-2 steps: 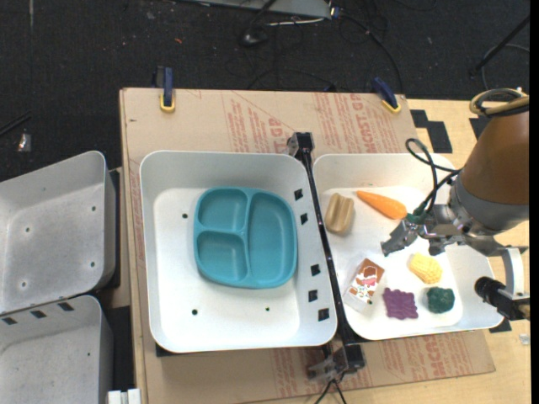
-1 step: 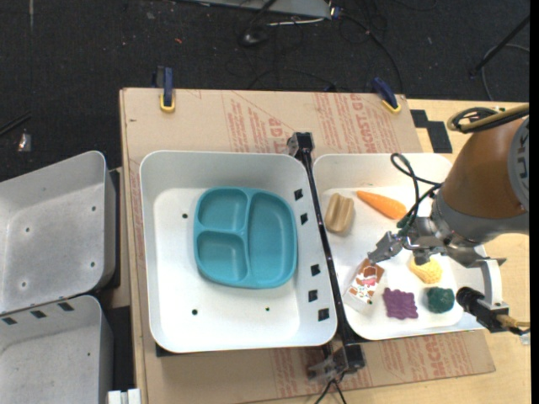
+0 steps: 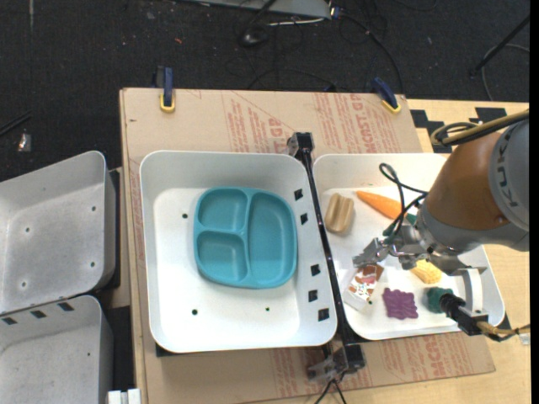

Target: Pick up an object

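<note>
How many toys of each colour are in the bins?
Teal plate: 1
Tan bread: 1
Orange carrot: 1
Yellow corn: 1
Purple grapes: 1
Green toy: 1
White-and-red carton: 1
Total: 7

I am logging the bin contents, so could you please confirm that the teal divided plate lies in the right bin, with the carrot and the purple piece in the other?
Not quite: the camera view shows the teal divided plate in the left bin. The carrot and purple piece lie in the right bin.
</note>
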`<state>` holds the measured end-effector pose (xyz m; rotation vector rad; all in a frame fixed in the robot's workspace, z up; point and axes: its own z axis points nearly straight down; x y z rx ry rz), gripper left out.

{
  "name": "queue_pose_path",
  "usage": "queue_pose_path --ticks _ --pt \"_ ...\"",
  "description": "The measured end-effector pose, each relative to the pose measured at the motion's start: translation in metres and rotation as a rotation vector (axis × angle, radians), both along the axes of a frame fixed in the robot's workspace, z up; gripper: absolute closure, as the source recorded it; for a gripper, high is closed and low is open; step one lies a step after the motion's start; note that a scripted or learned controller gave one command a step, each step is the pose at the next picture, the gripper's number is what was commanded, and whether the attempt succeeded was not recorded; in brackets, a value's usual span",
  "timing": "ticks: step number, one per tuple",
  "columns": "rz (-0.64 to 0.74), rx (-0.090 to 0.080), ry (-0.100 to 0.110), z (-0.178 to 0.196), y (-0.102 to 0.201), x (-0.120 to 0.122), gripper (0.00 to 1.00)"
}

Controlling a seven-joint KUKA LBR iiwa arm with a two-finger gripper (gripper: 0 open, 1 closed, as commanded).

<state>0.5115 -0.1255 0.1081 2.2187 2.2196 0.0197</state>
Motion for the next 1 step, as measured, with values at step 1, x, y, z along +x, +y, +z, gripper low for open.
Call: queue_pose_path --ticks 1 --pt "-0.001 -0.005 -0.016 0.0153 -0.0008 0.0045 1.0"
